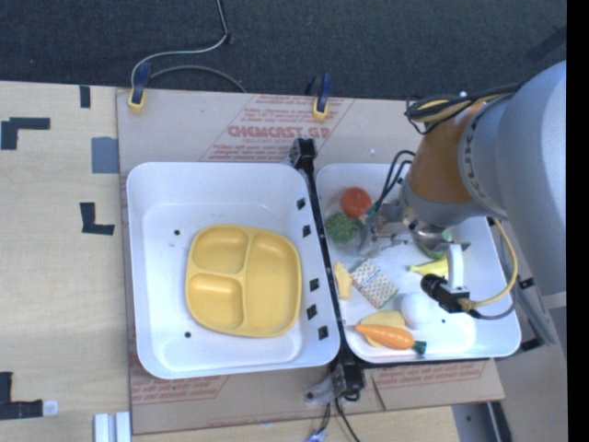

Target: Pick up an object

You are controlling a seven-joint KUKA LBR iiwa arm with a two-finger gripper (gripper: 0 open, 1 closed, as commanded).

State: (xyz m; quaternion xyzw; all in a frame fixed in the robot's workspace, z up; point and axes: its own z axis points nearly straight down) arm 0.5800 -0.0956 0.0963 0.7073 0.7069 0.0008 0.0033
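I see two blue clamps [139, 96] pinning the brown board [258, 127], black cable [219, 7] on dark carpet [368, 26].

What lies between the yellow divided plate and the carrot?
In the camera view, the black divider where the bins meet lies between the yellow divided plate and the carrot.

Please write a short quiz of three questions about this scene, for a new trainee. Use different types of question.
1. True or false: the yellow divided plate lies in the left bin.
2. Multiple choice: which item lies nearest the front wall of the right bin? A) the red tomato B) the orange carrot C) the green broccoli
3. Fill in: the arm reaches over the ____ bin.

Key: 1 true; 2 B; 3 right.
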